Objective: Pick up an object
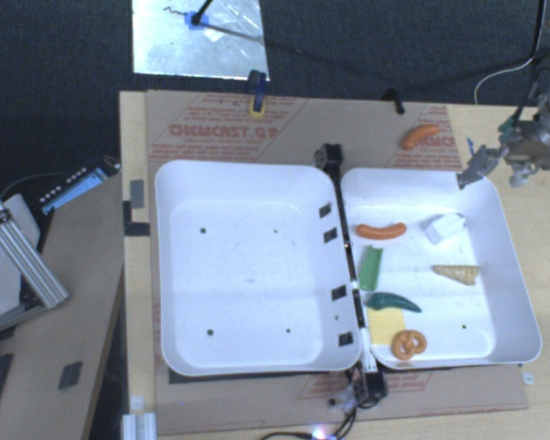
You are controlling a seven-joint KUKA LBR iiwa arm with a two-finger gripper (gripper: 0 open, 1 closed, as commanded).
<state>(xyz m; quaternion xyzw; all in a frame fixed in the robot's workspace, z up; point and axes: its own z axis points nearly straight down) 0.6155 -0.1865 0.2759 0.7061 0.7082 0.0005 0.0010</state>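
Camera view has the gripper (495, 166) hovering over the right bin's (509, 246) far right corner, fingers spread and holding nothing. Beneath it lie a white block (445, 227), a sausage (381, 231), a cone (456, 273) and a pretzel (408, 343).

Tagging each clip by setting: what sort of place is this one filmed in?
Most likely a robotics lab bench set up for grasping trials. Two shallow white bins sit side by side on a labelled board, toy food such as a sausage lies in the right one, and the arm's pincer reaches in.
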